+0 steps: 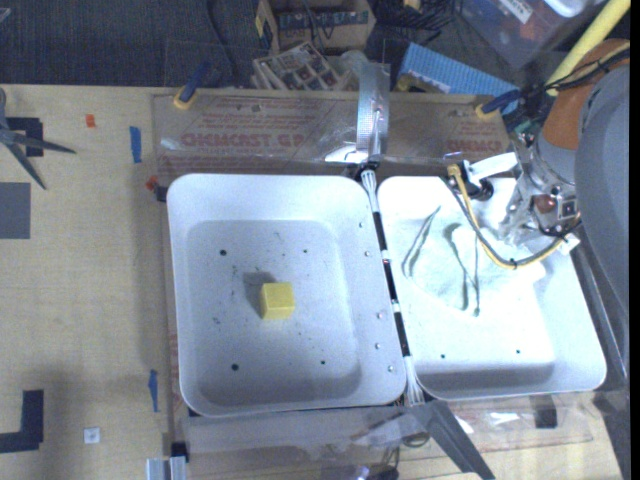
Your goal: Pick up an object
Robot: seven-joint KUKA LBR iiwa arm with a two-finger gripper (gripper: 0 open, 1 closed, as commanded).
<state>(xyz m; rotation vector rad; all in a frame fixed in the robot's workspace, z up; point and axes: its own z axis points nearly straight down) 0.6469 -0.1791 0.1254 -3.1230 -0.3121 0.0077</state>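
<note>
A small yellow block (278,300) lies on the floor of the left bin (200,208), roughly at its middle, with nothing touching it and a short shadow on its far-left side; a few dark specks dot the floor around it. The arm (610,158) comes in from the right (grey, with an orange band at its upper part) and its gripper (520,213) sits over the far-right part of the right bin (520,358); the wrist hardware and a yellow cable (480,238) looping down from it clutter that spot, so I cannot tell how wide the fingers stand or whether they touch anything; nothing can be seen between them. Thin greenish curved pieces (465,263) lie on the right bin's floor, just left of the gripper; what they are is not clear. The block is well apart from the gripper, in the other bin, across the divide between the two.
</note>
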